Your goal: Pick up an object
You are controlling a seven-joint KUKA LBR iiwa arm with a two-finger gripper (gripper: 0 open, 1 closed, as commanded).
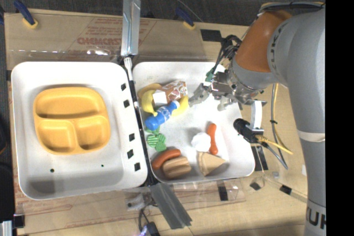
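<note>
My gripper [211, 98] hangs over the upper right part of the right bin [243, 158], its two fingers spread open with nothing between them. Left of it lie a yellow banana-shaped toy [148, 98], a brown wrapped snack [176, 88] and a blue bottle [161, 116]. Below the gripper are an orange carrot-like stick [212, 137] and a white lump [201, 141]. Along the near wall sit a green toy [156, 141], a hot dog [166, 156], a bread roll [177, 167] and a tan cone [208, 163].
The left bin [22, 85] holds a yellow divided tray [71, 119]. A metal divider bar [130, 25] runs between the bins at the back. Cables and a black fitting [248, 131] hang at the right bin's right wall, beside the arm.
</note>
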